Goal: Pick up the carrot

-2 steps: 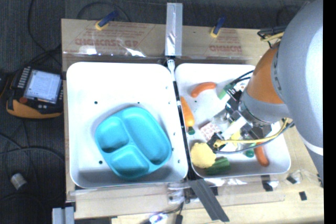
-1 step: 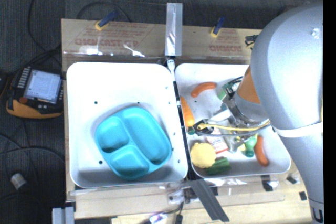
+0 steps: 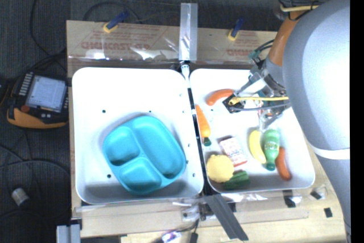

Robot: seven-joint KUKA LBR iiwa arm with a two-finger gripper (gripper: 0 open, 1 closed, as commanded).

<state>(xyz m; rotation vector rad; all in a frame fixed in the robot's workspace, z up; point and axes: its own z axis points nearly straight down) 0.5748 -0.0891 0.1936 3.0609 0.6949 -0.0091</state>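
The carrot (image 3: 201,122) is orange with a green end. It lies along the left wall of the right bin (image 3: 301,176), its green end toward the front. My gripper (image 3: 266,115) hangs over the back right part of that bin, well to the right of the carrot and apart from it. It is just above a green bottle (image 3: 271,143). The arm's grey body covers the bin's right side.
The right bin also holds an orange curved piece (image 3: 218,96) at the back, a white and red box (image 3: 232,148), a yellow round fruit (image 3: 219,167), a dark green vegetable (image 3: 236,180), a banana (image 3: 255,146) and an orange-red piece (image 3: 282,167). A blue divided plate (image 3: 144,152) lies in the left bin (image 3: 91,88).
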